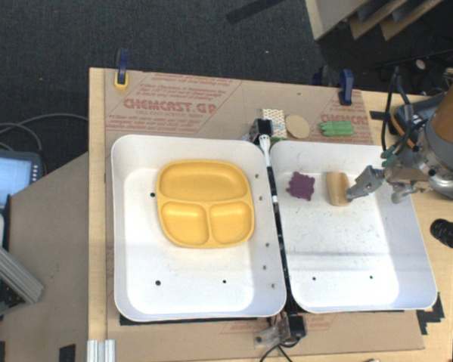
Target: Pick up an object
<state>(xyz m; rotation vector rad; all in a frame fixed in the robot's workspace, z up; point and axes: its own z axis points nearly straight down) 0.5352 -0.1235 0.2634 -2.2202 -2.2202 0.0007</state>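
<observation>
The gripper (379, 186) is seen low over the right bin (357, 285), its two fingers spread apart and grasping nothing; one fingertip (360, 188) lies just beside the tan block (336, 188), which rests near the bin's far wall. For a sound grasp, the open fingers are best centred over the block so that it is straddled before closing. A purple block (301, 186) lies near, to the left, and should be left undisturbed. A yellow divided tray (206, 203) is held in the left bin (138, 285). A green piece (337, 129) and a tan disc (297, 126) lie on the board beyond.
</observation>
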